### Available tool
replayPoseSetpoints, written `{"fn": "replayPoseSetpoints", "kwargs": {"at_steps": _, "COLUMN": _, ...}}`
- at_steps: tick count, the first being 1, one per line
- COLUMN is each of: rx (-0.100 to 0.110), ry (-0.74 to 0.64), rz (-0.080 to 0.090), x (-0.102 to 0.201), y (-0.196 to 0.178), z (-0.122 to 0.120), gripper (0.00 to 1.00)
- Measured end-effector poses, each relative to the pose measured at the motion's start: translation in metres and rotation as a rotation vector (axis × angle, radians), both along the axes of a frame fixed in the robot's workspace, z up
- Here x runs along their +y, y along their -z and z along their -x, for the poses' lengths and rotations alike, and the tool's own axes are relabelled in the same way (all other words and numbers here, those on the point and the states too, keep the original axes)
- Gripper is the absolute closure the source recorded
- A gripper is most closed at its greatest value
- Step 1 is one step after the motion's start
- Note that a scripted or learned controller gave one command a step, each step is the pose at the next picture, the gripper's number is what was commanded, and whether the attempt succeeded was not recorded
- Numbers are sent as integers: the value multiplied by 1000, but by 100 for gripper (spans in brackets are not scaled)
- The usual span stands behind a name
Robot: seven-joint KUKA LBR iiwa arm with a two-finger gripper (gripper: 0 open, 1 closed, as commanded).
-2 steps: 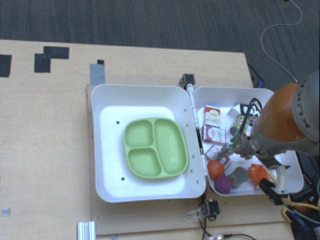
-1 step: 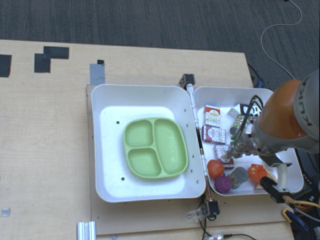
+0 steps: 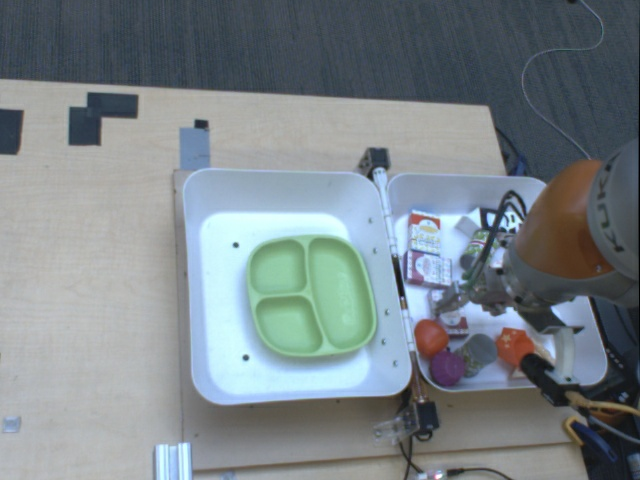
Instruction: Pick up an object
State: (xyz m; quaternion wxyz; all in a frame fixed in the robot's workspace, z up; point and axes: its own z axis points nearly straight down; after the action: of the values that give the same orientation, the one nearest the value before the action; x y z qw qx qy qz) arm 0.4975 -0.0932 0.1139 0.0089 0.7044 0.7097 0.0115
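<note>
We saw an evenly and brightly lit scene, with soft, diffuse light from above. The glossy shallow white left bin (image 3: 290, 200) glared most along its floor around the pale green three-compartment plastic plate (image 3: 311, 296), nearly washing out there. Shadows were faint and short, chiefly under the grey arm with its orange band (image 3: 563, 236) over the white right bin (image 3: 470, 182). The light wooden bench (image 3: 90, 268) showed no harsh reflections. Focus was moderate throughout; small items in the right bin looked soft and grainy.
</note>
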Motion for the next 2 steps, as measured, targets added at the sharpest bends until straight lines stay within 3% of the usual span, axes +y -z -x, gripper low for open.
{"fn": "replayPoseSetpoints", "kwargs": {"at_steps": 1, "rx": -4, "ry": -3, "rz": 0, "x": 1, "y": -10, "z": -2, "gripper": 100}}
{"fn": "replayPoseSetpoints", "kwargs": {"at_steps": 2, "rx": -4, "ry": -3, "rz": 0, "x": 1, "y": -10, "z": -2, "gripper": 0}}
